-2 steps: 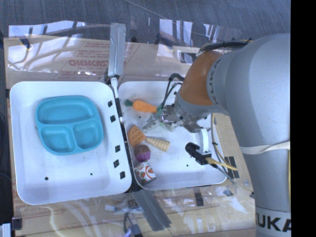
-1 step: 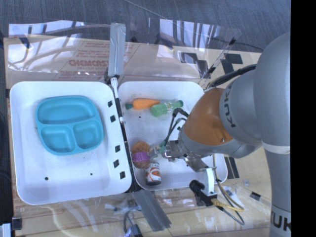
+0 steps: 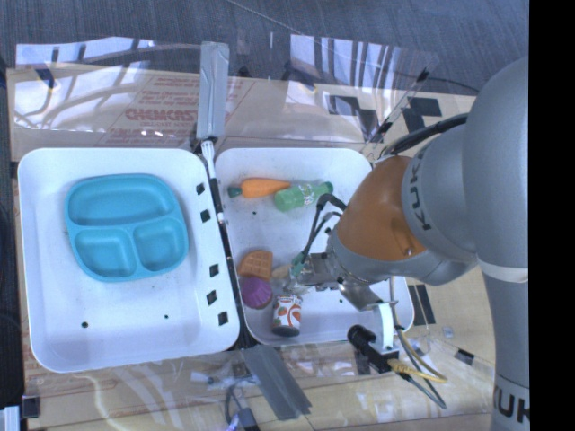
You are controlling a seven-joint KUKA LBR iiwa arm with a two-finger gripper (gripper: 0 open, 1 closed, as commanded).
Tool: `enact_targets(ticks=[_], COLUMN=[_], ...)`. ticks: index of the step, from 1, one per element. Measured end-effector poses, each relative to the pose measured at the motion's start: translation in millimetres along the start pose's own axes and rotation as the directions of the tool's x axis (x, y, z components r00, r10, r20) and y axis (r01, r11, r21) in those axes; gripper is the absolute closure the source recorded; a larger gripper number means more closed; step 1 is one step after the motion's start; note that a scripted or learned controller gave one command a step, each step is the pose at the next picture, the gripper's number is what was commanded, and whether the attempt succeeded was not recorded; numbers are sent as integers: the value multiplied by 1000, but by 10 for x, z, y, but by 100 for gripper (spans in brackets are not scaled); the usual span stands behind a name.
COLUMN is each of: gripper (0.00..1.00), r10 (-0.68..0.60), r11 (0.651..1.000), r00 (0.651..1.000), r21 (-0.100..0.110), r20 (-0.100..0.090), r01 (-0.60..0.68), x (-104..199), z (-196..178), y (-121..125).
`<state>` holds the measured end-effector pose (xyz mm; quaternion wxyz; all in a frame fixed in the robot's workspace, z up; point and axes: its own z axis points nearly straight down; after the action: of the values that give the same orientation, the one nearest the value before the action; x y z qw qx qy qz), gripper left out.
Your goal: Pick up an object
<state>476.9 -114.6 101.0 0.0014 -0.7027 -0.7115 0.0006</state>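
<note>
My gripper (image 3: 295,281) hangs low over the front of the right bin (image 3: 269,164), reaching in from the right under the orange wrist band. Directly below it stands a small orange and white can (image 3: 287,314), close to or touching the fingers. A purple round toy (image 3: 256,291) and a waffle-like orange piece (image 3: 255,263) lie just left of the gripper. At the back of this bin lie an orange carrot (image 3: 262,188) and a green bottle (image 3: 300,195). The arm hides the bin's right part.
In the left bin (image 3: 36,268) sits a blue divided plate (image 3: 126,224). A grey divider strip (image 3: 212,97) runs between the two bins at the back. Cardboard and clear plastic sheeting border the bench.
</note>
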Motion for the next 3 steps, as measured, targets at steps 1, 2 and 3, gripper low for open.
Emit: enact_targets(ticks=[1,2,3], gripper=[100,100,100], r10=[0,7,11], r11=[1000,1000,1000], r00=[1000,1000,1000], r21=[-8,-11,-12], r20=[-2,2,4], r01=[0,-7,-11], x=[595,142,-670], z=[-936,-2283,-3452], y=[298,204,-23])
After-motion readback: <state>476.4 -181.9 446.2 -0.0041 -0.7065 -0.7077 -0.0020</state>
